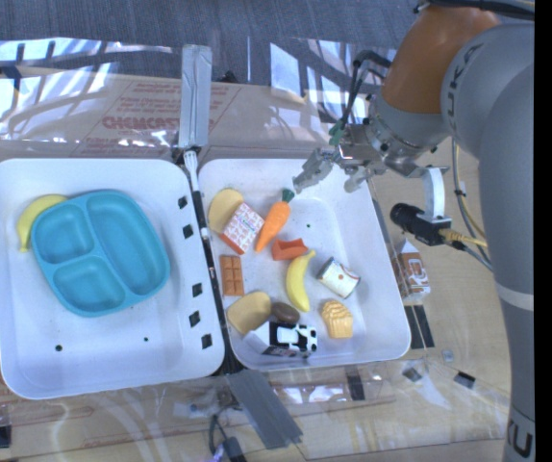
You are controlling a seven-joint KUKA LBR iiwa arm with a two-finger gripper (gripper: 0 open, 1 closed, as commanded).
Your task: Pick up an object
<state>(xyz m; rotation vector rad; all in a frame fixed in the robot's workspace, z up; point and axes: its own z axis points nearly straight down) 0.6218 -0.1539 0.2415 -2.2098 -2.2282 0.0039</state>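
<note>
Blue divided plate (101, 250) in left bin (26, 354), yellow piece, perhaps a banana (32, 215), beside it

My arm (488, 114) reaches in from the right, the orange band (428, 51) sitting above my wrist. My gripper (332, 173) hangs at the end, angled down and to the left, its two fingers (307, 175) spread apart with nothing between them.

Grey carpet floor (112, 3), glossy reflective bench (257, 99)
</note>
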